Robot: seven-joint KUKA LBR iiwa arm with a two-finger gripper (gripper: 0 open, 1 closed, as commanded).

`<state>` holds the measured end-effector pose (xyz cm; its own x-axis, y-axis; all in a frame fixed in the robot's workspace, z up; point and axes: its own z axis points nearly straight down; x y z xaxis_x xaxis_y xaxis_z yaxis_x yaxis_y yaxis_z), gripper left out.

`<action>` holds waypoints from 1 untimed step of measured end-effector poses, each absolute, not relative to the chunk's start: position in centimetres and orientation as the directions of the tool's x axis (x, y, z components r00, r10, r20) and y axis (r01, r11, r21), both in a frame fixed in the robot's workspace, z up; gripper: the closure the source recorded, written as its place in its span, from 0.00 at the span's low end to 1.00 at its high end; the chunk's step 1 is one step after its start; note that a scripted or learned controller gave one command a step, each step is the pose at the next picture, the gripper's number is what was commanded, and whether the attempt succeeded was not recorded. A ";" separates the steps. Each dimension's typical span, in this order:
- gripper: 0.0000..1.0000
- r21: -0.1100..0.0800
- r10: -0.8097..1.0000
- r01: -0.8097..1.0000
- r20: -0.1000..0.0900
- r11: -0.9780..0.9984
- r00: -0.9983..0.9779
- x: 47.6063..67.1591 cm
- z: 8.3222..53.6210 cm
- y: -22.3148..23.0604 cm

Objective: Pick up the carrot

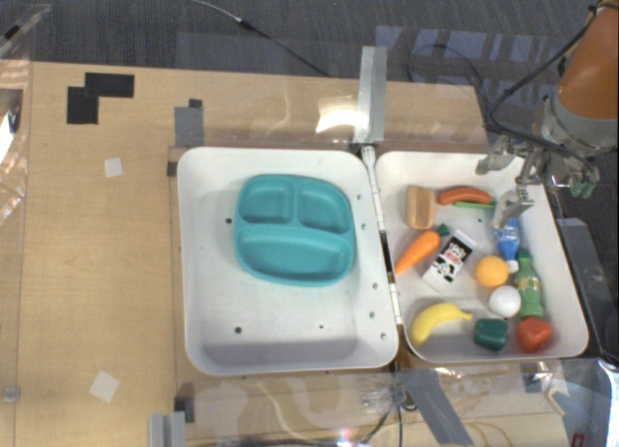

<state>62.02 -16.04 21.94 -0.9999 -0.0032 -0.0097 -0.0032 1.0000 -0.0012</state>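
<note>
Carrot (417, 251) — diagonal, tip lower-left

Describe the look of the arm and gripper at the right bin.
The arm shows a broad orange band over a grey wrist section. Below it sits a metallic grey gripper with thin silvery fingers and small bracket-like parts. Dark cables loop behind it, near the orange band.

We had two bins side by side on the bench (87, 271). The left bin (208, 271) held just a divided plate (293, 227). In the right bin (571, 310), the carrot (417, 251) lay by the left wall, bread (419, 207) behind it, banana (437, 320) in front, small carton (450, 259) just right.
</note>
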 end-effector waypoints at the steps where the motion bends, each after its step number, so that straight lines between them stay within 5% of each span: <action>1: 0.00 0.002 -0.133 -0.133 -0.004 0.991 -0.991 55.9 14.3 -9.2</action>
